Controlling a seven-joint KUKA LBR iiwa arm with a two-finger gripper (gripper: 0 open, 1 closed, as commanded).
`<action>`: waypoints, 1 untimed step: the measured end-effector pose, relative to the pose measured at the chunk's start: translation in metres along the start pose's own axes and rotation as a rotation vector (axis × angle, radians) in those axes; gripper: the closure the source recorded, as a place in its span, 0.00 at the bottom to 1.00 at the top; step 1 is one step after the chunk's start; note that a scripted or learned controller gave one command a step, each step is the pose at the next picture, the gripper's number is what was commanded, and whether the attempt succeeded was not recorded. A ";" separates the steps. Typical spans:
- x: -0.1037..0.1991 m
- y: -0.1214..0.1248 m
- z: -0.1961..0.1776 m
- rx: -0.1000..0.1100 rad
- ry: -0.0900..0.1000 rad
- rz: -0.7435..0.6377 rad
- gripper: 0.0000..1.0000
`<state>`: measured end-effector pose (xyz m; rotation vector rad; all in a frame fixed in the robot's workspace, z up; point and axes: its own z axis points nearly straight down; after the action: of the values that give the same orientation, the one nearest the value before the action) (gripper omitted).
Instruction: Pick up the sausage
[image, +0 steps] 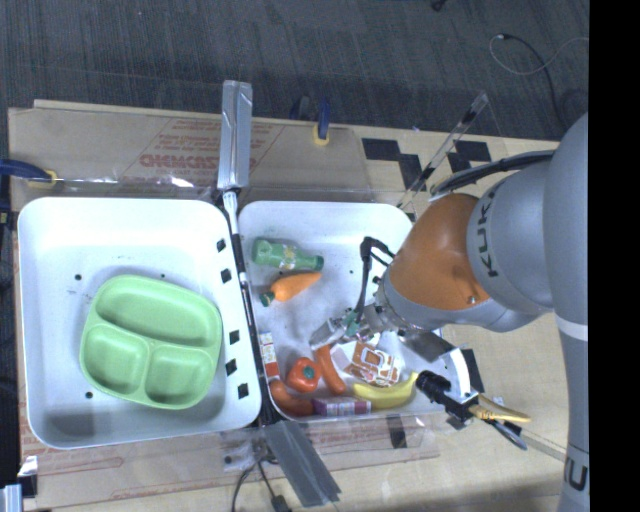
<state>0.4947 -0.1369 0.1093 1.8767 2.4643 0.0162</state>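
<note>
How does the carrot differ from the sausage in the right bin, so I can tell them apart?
The carrot is orange with a green stem end; the sausage is reddish-orange all over. The carrot lies nearly crosswise in open space just below the green bottle; the sausage lies steeply slanted, crowded between the tomato and a snack packet. The carrot sits away from the gripper; the sausage lies just below it. Both are elongated and lie in the right bin.

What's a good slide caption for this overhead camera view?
KUKA arm lowers its gripper over the right bin, above the sausage among toy foods; green plate sits in the left bin.
</note>
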 end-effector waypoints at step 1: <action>-0.030 -0.012 0.000 -0.006 0.006 -0.016 0.00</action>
<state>0.4909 -0.1693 0.1098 1.8577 2.4799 0.0291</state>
